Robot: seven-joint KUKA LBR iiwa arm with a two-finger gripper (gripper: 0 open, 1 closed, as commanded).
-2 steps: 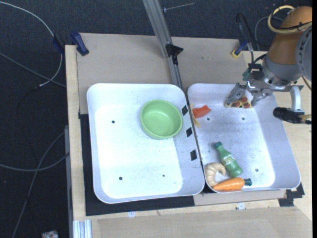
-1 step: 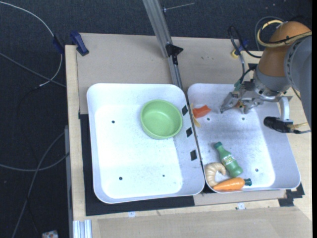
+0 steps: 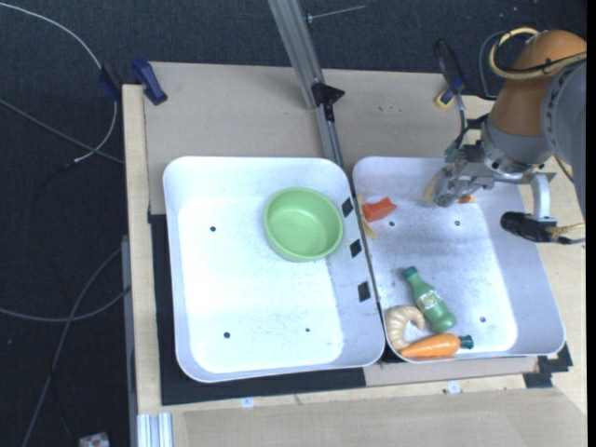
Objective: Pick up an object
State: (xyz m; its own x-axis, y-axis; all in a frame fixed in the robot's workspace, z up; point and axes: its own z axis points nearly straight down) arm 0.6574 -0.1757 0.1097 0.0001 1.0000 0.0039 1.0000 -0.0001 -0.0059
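Note:
My gripper [image 3: 453,190] hangs over the far part of the right bin [image 3: 521,268], pointing down, with nothing visible between its fingers. An orange-red piece [image 3: 378,209] lies at that bin's far left, well left of the gripper. Near the front edge lie a green bottle [image 3: 430,301], a beige curved toy [image 3: 404,320] and an orange carrot [image 3: 431,346], all close together. A green bowl [image 3: 303,223] sits upright in the far right part of the left bin [image 3: 214,277].
A slanted metal pole [image 3: 300,45] rises from the back edge between the bins. A blue clamp [image 3: 147,80] grips the bench's far left corner, another clamp [image 3: 450,74] the far right. A black cable connector [image 3: 527,223] sticks out beside the arm.

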